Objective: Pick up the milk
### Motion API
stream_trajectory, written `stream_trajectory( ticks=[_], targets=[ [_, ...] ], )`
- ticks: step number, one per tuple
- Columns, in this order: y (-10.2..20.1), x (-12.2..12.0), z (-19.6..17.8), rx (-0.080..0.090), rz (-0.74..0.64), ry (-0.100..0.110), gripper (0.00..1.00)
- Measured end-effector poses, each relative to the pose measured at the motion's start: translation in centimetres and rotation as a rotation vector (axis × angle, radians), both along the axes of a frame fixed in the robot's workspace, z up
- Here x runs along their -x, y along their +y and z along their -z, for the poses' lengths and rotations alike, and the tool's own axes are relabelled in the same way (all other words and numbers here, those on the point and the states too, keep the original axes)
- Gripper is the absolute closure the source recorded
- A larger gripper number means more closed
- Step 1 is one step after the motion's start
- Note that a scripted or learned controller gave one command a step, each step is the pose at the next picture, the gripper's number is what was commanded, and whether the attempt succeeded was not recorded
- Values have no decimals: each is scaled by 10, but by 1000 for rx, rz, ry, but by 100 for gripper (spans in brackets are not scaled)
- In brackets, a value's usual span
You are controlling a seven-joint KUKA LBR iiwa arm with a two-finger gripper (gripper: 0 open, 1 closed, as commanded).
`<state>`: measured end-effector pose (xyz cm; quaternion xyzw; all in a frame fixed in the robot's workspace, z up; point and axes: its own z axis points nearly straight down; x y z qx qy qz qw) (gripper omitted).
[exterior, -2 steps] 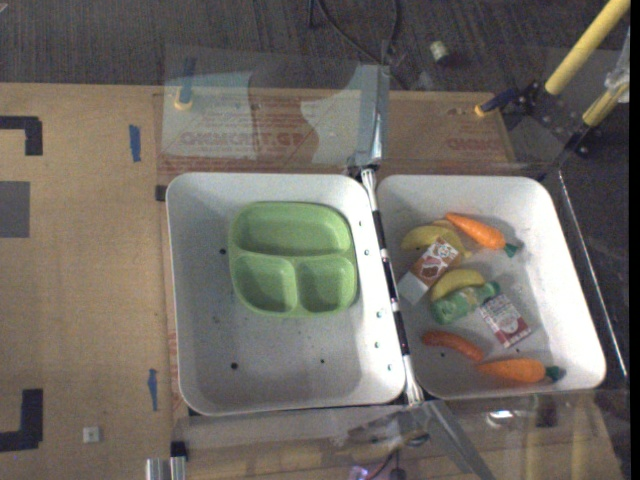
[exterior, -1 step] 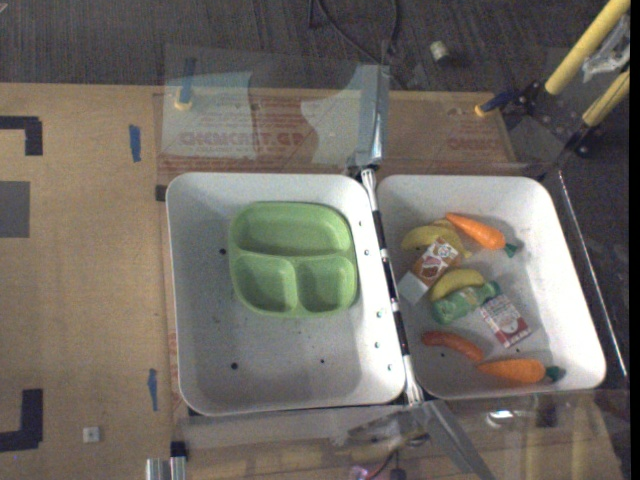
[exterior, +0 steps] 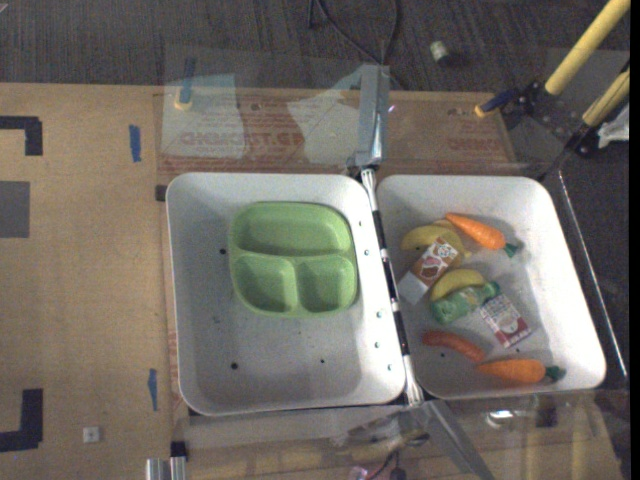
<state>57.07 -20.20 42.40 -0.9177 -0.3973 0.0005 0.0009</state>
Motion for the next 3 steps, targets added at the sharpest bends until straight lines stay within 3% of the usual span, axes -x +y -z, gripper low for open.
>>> stream_trajectory(
  ticks=[1, 2, 3],
  targets=[
    [6, 39, 48, 0, -92, 0, 0],
    [-10, 91, -11, 2, 63, -2, 0],
    [37, 91, -11, 0, -103, 1, 0]
  ],
)
